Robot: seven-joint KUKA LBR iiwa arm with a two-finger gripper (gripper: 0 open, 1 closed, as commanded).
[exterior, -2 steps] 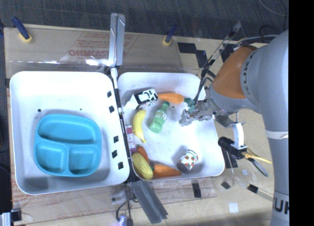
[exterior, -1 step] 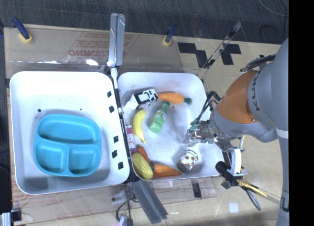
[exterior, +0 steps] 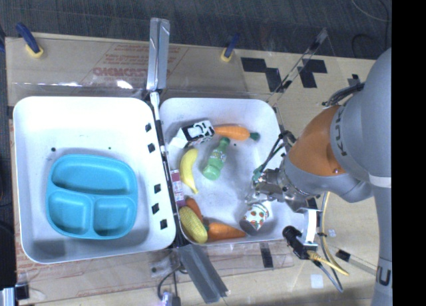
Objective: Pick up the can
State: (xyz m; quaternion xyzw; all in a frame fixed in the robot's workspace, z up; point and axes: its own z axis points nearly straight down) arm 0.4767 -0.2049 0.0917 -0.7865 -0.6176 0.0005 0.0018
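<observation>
The can (exterior: 255,217) is small, with a red and white pattern and a grey end. It lies on its side near the front right corner of the right bin (exterior: 266,113). My gripper (exterior: 264,188) hangs over the right side of that bin, directly above the can and close to it. The grey wrist and its orange band (exterior: 319,148) reach in from the right.
The right bin also holds a green bottle (exterior: 215,159), a banana (exterior: 189,168), a carrot (exterior: 231,132), a black-and-white item (exterior: 198,130), a corn cob (exterior: 192,223) and a second carrot (exterior: 225,231). A blue divided tray (exterior: 93,195) sits in the left bin (exterior: 40,115).
</observation>
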